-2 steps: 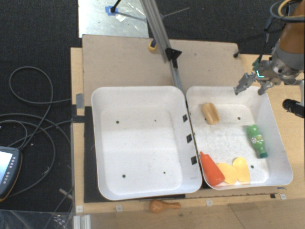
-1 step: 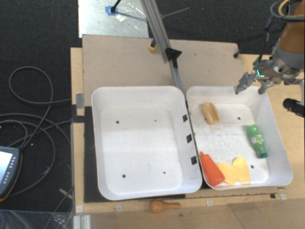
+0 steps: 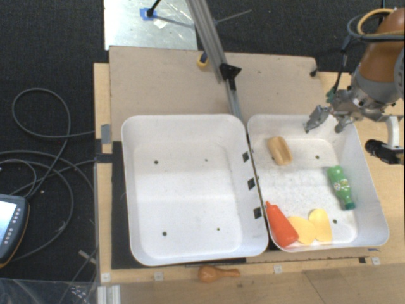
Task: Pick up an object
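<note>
Grey gripper (image 3: pixel 326 120) hangs open-jawed over the right bin's (image 3: pixel 373 198) far edge; approach step, next descend onto the tan block (image 3: pixel 279 150).

A small tan object (image 3: pixel 218 273) lay on the tabletop (image 3: pixel 158 81) at 6 o'clock, with cables (image 3: pixel 38 157) and a tablet (image 3: pixel 9 223) at 9 o'clock.

Green bottle (image 3: pixel 340 187), orange carrot (image 3: pixel 280 225), white bins (image 3: pixel 190 128)
</note>
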Robot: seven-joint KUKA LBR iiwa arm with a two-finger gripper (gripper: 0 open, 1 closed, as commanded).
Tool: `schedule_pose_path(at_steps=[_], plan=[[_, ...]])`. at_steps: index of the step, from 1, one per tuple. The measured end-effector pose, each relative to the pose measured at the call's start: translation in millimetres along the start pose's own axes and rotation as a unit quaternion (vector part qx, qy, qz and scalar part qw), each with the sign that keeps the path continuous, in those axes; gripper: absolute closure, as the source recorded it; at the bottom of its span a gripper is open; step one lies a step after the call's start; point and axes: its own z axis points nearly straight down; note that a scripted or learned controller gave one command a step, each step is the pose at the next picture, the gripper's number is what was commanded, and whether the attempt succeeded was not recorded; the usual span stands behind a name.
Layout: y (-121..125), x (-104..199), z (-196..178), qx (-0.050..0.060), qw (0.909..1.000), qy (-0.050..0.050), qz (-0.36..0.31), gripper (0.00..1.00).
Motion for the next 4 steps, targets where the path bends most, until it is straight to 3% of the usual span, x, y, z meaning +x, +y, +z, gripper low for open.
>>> schedule_pose_path(at_steps=[2, 3, 4], plan=[[2.3, 2.4, 93.6, 0.001, 1.0000, 0.000, 0.000, 0.00], [4.8, 2.0, 78.4, -0.003, 1.0000, -0.001, -0.002, 1.00], [9.1, -5.9, 16.5, -0.005, 1.0000, -0.001, 0.001, 1.00]])
